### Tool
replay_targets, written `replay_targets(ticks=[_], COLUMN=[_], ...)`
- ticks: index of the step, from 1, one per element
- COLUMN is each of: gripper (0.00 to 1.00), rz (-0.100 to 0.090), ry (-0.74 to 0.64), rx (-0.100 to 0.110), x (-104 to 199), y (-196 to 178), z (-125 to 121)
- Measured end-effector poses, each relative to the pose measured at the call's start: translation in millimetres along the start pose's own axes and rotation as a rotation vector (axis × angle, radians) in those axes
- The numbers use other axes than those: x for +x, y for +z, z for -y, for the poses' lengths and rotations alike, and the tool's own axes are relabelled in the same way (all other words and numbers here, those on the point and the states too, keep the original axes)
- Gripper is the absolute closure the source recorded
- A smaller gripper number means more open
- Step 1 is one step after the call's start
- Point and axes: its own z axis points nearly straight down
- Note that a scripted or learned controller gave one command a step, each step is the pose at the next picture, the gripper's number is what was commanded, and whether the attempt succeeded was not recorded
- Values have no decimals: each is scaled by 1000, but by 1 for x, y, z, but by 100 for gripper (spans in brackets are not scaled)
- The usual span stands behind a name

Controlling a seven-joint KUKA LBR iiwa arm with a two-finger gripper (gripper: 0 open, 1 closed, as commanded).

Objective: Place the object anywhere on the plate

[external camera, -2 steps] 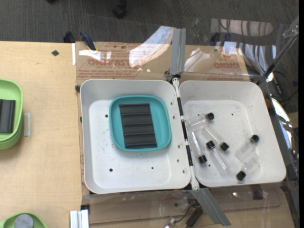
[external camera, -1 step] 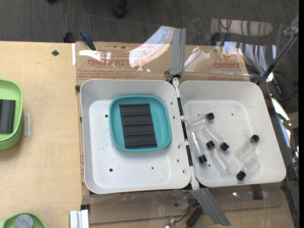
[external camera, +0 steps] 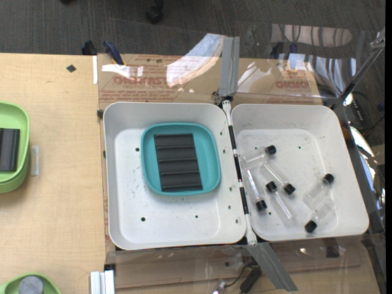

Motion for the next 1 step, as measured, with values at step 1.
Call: replay_targets(ticks=[1], gripper=[0], rz=[-1], ry=[135], rx=[-2], x=[0], y=[-1], z=[-8])
